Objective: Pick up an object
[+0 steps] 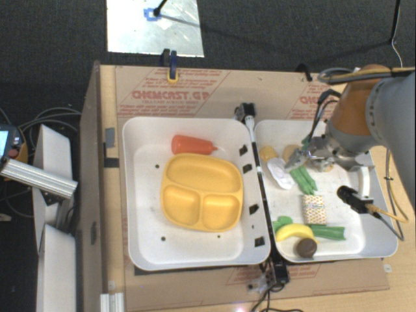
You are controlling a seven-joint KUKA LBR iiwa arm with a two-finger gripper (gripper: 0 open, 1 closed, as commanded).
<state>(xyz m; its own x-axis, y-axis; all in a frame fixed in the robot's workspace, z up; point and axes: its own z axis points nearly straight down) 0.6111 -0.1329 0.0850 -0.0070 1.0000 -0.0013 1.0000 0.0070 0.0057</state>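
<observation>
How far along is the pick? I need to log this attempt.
Done: the arm has reached into the right bin, with its end effector low over the green object beside the white piece. In hand: nothing visibly lifted; whether anything is gripped cannot be told. Left: secure an object and raise it. The banana, checkered block and the left bin's yellow tray lie untouched.

Bright even light, soft shadows, slight blur.
</observation>
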